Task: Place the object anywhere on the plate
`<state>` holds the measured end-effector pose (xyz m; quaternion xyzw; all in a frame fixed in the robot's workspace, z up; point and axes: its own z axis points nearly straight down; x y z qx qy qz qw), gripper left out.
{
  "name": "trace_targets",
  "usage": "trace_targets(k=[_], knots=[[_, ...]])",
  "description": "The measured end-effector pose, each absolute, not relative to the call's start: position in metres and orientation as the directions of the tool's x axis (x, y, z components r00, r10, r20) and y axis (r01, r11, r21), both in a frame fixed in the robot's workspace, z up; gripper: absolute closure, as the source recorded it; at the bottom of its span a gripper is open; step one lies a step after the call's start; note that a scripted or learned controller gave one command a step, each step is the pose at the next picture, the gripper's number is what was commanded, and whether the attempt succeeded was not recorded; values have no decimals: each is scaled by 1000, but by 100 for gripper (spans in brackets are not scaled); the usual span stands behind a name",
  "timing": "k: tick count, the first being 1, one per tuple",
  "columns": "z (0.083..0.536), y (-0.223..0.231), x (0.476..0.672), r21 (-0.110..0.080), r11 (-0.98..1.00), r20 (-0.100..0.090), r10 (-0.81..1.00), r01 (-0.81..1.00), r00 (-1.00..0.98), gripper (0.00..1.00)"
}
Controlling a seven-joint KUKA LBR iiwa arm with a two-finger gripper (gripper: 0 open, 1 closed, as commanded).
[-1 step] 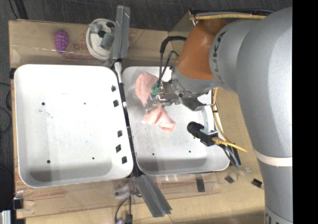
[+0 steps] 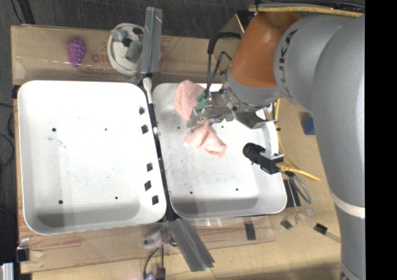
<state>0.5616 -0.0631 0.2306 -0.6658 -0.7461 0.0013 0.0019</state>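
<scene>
Crumpled pink soft-looking lump (image 2: 208,141) lies on the floor of the right-hand shallow white bin (image 2: 217,195), about mid-bin, a bit nearer the edge at the top of the view than the bottom one. My gripper (image 2: 201,117) sits right over the lump's upper end. Touching or just above it: can't tell. Open or closed: can't tell either, my own wrist covers that.

A paler rounded pink piece (image 2: 185,97) lies by the same bin's top edge, partly under my gripper. It may be the plate, but too much of its outline is hidden to confirm.

Count: two pink pieces, two bins. The left-hand white bin (image 2: 80,167) butts against the right one along their shared edge.

On the bench (image 2: 43,49) beyond the left bin's top edge: one small purple bumpy thing (image 2: 76,51) and one white coiled ring (image 2: 123,46). Both are too blurry to identify.
</scene>
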Motion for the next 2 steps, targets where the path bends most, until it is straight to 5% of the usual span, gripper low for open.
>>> trace_targets(k=[2], knots=[[231, 22, 605, -1, 800, 0, 600, 600, -800, 100]])
